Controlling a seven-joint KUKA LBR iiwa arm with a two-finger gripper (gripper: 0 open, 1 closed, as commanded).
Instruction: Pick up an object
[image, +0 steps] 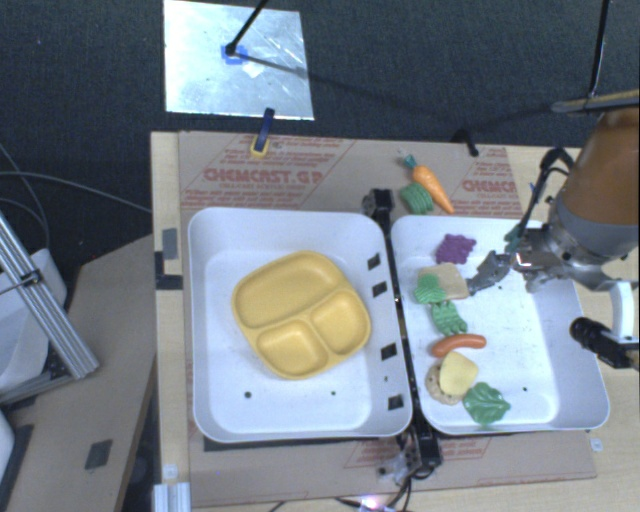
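The tool (488, 270) hangs low over the right bin (560, 330), reaching in from the right below the grey arm (600, 210) with its orange band. Its dark fingers (492, 268) point left and a little downward in the camera view, and their tips lie just beside the right edge of a tan bread slice (448, 281). The fingers look close together, but whether they are apart or closed cannot be told, and nothing can be seen between them.

The bread slice lies flat in the upper left part of the right bin, overlapping a green leafy piece (430, 292) at its left. Above it sits a purple bunch of grapes (456, 247). Below it comes another green ridged piece (449, 319), then an orange sausage (458, 344) with its long axis running nearly left to right, its right end tilted slightly up. Further down lie a yellow piece (459, 373) on a brown cookie (436, 383), and a green leaf (486, 403).

The left bin (215, 400) holds a yellow divided plate (300, 313). On the bench (300, 165) behind the bins, a carrot (432, 186) lies pointing down and to the right, beside a green piece (416, 198).
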